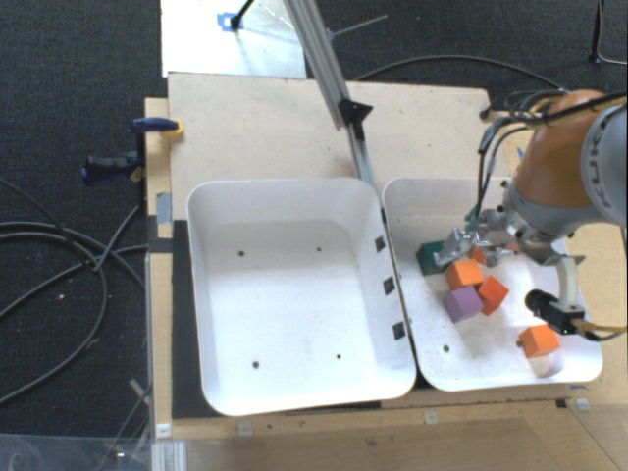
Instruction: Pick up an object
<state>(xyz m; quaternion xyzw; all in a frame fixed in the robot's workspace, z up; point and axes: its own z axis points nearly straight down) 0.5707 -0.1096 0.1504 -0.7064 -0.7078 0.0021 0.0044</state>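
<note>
In the right bin lie a dark green block, an orange block, a purple block, a red-orange block and another orange block beside a pale one. My gripper hangs low over the cluster, just right of the green block and above the first orange block. Whether anything sits between its fingers cannot be made out.
The left bin stands beside the right one, sharing a divider wall. A slanted metal pole crosses the bench from the top. A blue clamp grips the bench's left edge. Cables trail on the floor at left.
</note>
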